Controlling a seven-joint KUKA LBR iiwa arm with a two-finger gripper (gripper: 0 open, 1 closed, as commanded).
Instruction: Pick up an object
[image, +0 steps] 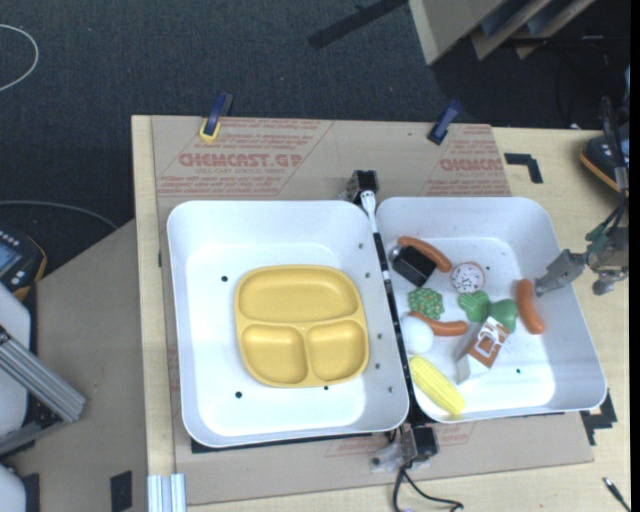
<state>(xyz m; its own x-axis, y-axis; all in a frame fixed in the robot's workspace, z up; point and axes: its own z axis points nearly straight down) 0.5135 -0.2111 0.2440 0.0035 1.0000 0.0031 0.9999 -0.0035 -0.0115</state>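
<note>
Right bin (560, 385) rim, end effector (565, 268) empty above.

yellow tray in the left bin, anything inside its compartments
Nothing visible: all three compartments of the yellow tray look bare. It lies flat in the left bin, so whatever is under it is covered.

Gripper (570, 268) at right bin (560, 350) far rim; sausage (530, 306) just beside jaws, other toys further left; divided tray (300, 325) in left bin (200, 300), well apart.
</note>
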